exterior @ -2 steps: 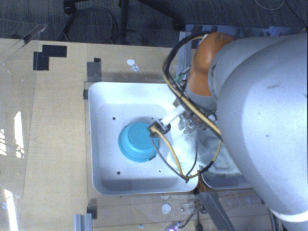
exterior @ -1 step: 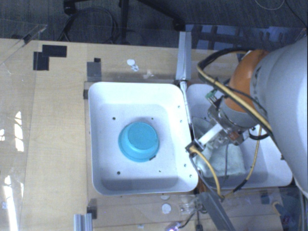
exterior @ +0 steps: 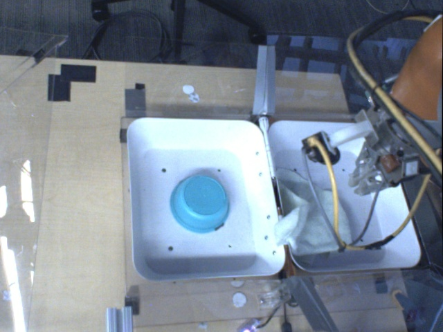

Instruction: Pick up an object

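A white cloth (exterior: 299,221) lies crumpled at lower centre, draped over the right bin (exterior: 408,254). Left of it, a blue bowl (exterior: 200,203) sits upturned. At right, the gripper (exterior: 368,178) hovers; its state is unclear. Descend squarely onto the cloth.

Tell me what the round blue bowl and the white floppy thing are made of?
The round blue bowl looks like smooth, matte plastic: even colour, crisp rim. The crumpled white cloth in the right bin looks like thin fabric or paper towel, judging by its soft folds.
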{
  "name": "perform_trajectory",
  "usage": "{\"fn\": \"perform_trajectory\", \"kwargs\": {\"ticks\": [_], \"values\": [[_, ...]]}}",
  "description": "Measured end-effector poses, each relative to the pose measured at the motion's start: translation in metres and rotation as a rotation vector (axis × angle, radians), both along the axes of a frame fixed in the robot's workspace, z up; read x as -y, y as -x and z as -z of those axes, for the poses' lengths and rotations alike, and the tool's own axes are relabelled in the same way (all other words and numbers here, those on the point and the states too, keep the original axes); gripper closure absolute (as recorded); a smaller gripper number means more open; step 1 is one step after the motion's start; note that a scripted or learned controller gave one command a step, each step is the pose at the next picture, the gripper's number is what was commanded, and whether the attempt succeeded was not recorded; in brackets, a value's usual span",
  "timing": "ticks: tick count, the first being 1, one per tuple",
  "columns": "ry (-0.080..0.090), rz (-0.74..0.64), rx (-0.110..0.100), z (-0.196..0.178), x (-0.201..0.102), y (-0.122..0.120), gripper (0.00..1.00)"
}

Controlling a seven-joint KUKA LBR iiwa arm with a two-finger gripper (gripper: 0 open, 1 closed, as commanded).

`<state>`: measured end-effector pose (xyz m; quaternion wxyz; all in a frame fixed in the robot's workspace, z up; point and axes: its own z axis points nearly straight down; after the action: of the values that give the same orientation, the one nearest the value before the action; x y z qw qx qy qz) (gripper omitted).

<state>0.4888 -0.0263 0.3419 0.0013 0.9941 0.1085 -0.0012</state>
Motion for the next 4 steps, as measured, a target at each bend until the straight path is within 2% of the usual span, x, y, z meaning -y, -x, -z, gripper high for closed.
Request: {"fn": "perform_trajectory", "kwargs": {"ticks": [1, 2, 3, 4], "values": [[-0.001, -0.013, -0.005, 0.087, 0.022, -0.057, 1.00], [-0.004, -0.228, -0.004, 0.116, 0.068, -0.040, 1.00], [-0.003, -0.467, -0.002, 0.075, 0.038, -0.066, 1.00], [-0.005, -0.581, -0.004, 0.136, 0.009, -0.109, 1.00]]}}
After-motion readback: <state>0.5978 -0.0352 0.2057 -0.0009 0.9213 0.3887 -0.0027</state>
